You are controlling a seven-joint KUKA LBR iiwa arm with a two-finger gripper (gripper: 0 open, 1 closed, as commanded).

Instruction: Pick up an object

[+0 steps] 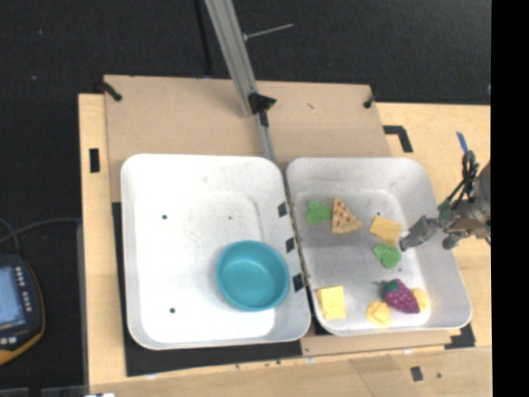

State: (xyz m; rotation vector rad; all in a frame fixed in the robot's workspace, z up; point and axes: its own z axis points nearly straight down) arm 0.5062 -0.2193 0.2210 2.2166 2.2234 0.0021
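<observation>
Yellow block (331, 302), purple grapes (399, 295) lie untouched in right bin (364, 172); gripper (413, 235) near green piece (387, 255), finger state unclear; nothing picked yet.

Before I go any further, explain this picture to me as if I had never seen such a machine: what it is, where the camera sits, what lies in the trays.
The picture comes from one camera fixed above a bench, looking down at a slant. On the bench stand two shallow white bins side by side. The left bin holds a blue bowl. The right bin holds small toy foods: a green piece, a pizza slice, a yellow wedge, another green piece, a yellow block, purple grapes and a small yellow piece.

The machine is a robot arm reaching in from the right. Its pincer hovers at the right bin, close to the yellow wedge and the second green piece. I see nothing between its fingers, so it holds nothing that I can make out. Its job is to pick up an object.
</observation>
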